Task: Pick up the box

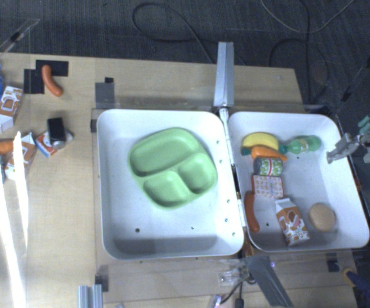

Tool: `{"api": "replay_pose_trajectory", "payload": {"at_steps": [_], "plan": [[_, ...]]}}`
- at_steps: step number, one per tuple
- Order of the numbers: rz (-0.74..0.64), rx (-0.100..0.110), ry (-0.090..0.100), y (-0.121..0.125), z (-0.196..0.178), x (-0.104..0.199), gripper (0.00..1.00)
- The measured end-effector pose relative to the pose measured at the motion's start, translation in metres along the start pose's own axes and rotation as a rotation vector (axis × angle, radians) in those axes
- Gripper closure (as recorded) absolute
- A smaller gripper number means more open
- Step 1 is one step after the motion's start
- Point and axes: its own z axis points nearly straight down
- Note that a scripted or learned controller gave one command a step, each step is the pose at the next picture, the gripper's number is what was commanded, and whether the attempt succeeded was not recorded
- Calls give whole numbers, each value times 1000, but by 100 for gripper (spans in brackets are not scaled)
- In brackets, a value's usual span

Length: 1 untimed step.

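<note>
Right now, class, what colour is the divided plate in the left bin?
Light green plate, clearest in the camera view.

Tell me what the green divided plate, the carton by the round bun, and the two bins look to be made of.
Green divided plate: likely molded plastic, matte; uniform color, rounded compartments.
Carton: probably printed cardboard or a toy imitation; flat faces, gabled top, brown-and-white graphics.
Left bin and right bin: seemingly thin formed plastic, smooth white; rounded corners, soft sheen. Painted metal can't be excluded.

Box (291,221) printed card; green tray (172,167) matt plastic; bench (56,204) pale wood
</note>
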Motion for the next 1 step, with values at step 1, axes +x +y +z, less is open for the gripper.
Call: {"api": "replay_pose_trajectory", "payload": {"at_steps": [1], "plan": [[354,-13,1,-3,178,45,0]]}}
